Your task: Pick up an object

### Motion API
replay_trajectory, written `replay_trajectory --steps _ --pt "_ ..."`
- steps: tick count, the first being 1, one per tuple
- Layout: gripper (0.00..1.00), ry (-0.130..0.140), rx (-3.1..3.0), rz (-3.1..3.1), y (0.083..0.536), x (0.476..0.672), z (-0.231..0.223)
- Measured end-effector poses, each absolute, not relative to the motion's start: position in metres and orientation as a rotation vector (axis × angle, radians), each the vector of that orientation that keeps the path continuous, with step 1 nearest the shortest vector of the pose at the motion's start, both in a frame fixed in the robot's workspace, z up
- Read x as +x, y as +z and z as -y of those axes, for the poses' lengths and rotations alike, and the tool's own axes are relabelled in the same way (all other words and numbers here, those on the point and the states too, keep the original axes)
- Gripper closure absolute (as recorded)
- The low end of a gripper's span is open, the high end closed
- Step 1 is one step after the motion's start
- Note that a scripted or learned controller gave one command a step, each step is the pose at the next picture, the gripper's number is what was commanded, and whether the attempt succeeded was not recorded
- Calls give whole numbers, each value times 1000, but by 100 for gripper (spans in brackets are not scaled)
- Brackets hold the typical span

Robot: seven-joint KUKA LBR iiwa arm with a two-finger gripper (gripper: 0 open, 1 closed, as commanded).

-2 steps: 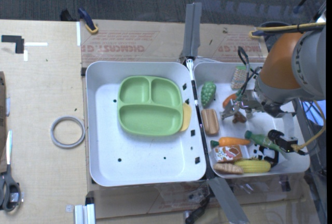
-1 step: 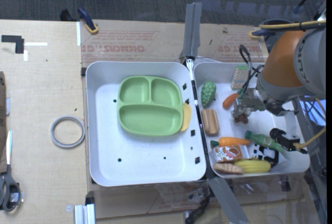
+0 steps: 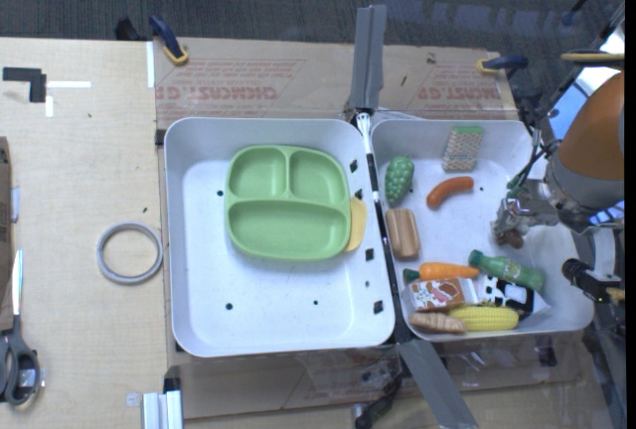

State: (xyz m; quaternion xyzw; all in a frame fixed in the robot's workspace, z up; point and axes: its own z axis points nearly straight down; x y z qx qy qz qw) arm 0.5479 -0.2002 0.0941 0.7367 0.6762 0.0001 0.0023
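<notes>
Gripper (image 3: 511, 223) low over right bin (image 3: 556, 318), near its right wall; fingers too small and dark to tell whether wide or narrow, nothing visibly held. Approach step, nothing lifted yet. Nearest candidates: green bottle (image 3: 507, 269) just below gripper, orange sausage (image 3: 450, 190) to left. Next move likely calls for settling on one item, centring over it, descending.

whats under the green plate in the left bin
A yellow piece pokes out from beneath the green plate at its right edge, on the left bin floor. The rest of it is covered.
</notes>
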Motion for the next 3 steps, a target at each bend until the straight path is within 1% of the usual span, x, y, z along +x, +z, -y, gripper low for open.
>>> replay_trajectory --steps 1,2,3 --pt "100 -4 2709 -1591 185 558 126" --pt "100 -7 2933 -1127 199 564 54" --pt "100 -8 3070 -665 244 610 36"
